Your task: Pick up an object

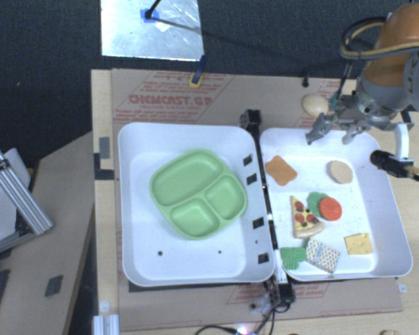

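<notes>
At the near edge of the right bin, a patterned wafer is seen beside a green leaf piece, with a cheese square close by. Further back, a pizza slice, a tomato slice, a beige disc and an orange toast piece are noted. A green divided plate is held in the left bin. Over the right bin's far rim, the gripper is seen with fingers apart and nothing between them.
</notes>
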`<action>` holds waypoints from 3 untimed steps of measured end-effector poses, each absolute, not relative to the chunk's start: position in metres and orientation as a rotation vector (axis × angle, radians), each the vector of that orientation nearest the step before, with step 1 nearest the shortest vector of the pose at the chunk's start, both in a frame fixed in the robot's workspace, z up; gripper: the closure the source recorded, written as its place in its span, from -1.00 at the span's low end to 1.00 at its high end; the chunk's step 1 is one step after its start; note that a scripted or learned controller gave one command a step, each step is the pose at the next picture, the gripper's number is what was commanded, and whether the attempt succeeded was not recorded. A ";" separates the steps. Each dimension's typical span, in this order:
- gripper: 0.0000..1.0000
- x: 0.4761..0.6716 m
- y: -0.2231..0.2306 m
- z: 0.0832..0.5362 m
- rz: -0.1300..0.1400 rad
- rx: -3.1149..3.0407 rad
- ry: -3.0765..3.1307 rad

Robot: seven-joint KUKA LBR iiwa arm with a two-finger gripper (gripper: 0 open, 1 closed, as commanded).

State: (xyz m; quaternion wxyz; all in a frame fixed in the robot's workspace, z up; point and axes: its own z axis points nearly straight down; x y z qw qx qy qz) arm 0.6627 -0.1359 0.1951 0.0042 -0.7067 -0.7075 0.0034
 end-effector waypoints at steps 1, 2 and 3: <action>-1.00 0.666 -0.136 0.203 -0.002 -2.219 -2.226; -1.00 0.668 -0.138 0.161 0.001 -2.219 -2.224; -1.00 0.669 -0.149 0.110 0.002 -2.221 -2.222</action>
